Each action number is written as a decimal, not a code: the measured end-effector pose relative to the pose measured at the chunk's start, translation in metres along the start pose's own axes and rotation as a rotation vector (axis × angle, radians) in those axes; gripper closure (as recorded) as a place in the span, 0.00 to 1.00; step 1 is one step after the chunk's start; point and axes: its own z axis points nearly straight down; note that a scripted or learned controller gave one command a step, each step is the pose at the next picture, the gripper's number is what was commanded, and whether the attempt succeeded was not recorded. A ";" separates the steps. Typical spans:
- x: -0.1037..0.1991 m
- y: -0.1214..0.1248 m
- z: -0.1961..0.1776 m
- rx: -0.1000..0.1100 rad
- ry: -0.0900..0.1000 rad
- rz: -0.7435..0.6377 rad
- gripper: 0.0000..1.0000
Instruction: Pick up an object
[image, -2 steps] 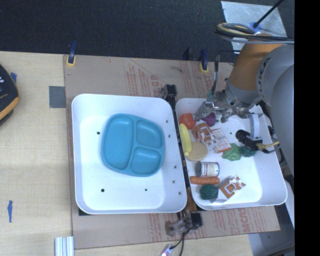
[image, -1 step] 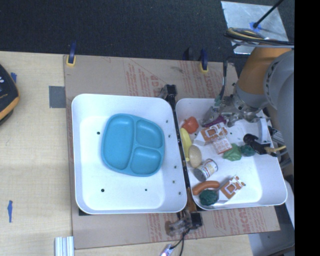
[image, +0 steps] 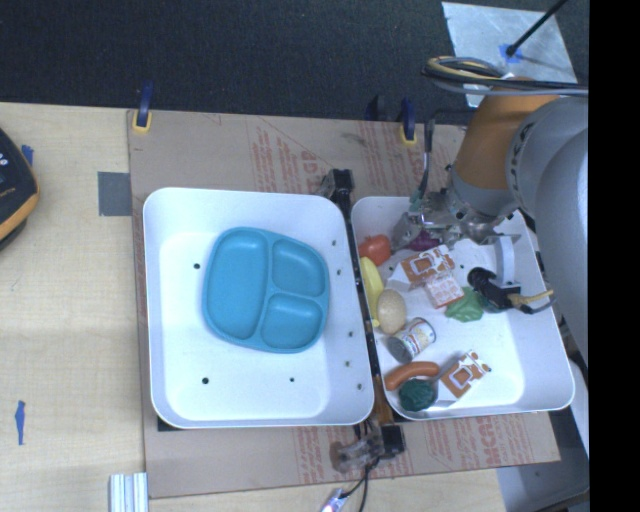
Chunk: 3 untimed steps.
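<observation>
Hand (image: 428, 222) hovers low over the right bin's (image: 545, 345) far corner, above a purple object (image: 425, 241); its grip state cannot be told. A clean pick probably demands centring squarely, clear of the neighbouring tomato (image: 375, 248).

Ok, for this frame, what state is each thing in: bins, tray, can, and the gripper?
Left bin: holds the blue tray.
Blue divided tray: flat, right side up, compartments bare.
Right bin: crowded with toy food and packets.
Small can: lying on its side.
Hot dog: lying flat near the front rim.
Gripper: low over the right bin's far end.
</observation>
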 end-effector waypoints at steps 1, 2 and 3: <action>0.002 -0.004 -0.007 0.023 0.009 -0.003 1.00; -0.001 -0.003 -0.009 0.017 0.004 -0.003 0.00; 0.001 -0.055 0.001 0.002 0.007 -0.004 0.00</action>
